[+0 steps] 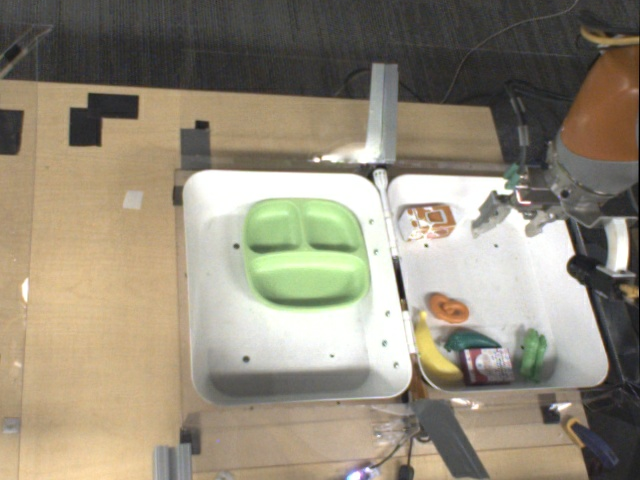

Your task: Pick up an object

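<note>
Pincer [514, 214] hung spread and unladen above the right bin [560, 268], up its far side. Left of it lay a snack packet [427, 222], the nearest target. Flat, it could slip from 2 closing fingers.

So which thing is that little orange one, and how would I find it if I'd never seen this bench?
Start at the right-hand white bin, the one without the green divided plate. Look to the cluster of small things in its near corner: the orange piece lies at the top of that group, just above the banana. It is the only orange, roundish item there; its neighbours are yellow, green or dark red.
</note>
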`<state>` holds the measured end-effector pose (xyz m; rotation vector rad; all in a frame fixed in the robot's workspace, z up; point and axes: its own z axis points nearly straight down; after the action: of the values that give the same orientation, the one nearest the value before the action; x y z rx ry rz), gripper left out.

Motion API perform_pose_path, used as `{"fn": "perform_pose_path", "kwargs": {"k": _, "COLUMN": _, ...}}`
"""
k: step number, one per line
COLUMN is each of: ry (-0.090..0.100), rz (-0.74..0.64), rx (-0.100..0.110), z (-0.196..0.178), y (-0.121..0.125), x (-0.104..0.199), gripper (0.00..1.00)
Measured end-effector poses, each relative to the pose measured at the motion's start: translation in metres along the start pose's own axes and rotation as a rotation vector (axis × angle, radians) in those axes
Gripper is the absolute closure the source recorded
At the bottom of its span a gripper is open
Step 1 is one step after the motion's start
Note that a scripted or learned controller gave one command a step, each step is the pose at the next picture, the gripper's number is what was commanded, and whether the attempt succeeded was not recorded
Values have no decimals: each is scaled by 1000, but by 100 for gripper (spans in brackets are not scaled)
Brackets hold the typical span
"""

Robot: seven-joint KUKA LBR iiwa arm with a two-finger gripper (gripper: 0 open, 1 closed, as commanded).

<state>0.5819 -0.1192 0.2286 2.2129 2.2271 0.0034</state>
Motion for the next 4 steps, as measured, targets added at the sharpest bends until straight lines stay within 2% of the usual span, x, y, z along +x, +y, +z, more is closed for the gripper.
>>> {"fn": "perform_pose_path", "kwargs": {"k": 1, "ry": 0, "rz": -59, "rx": 0, "z": 52, "y": -57, "x": -49, "gripper": 0}}
{"fn": "perform_pose_path", "kwargs": {"k": 2, "ry": 0, "rz": 44, "rx": 1, "z": 118, "y": -81, "x": -85, "gripper": 0}}
{"fn": "perform_pose_path", "kwargs": {"k": 3, "ry": -1, "rz": -12, "rx": -1, "z": 89, "y": -94, "x": -84, "gripper": 0}}
{"fn": "perform_pose_path", "kwargs": {"k": 4, "ry": 0, "rz": -127, "rx": 0, "z": 97, "y": -94, "x": -86, "gripper": 0}}
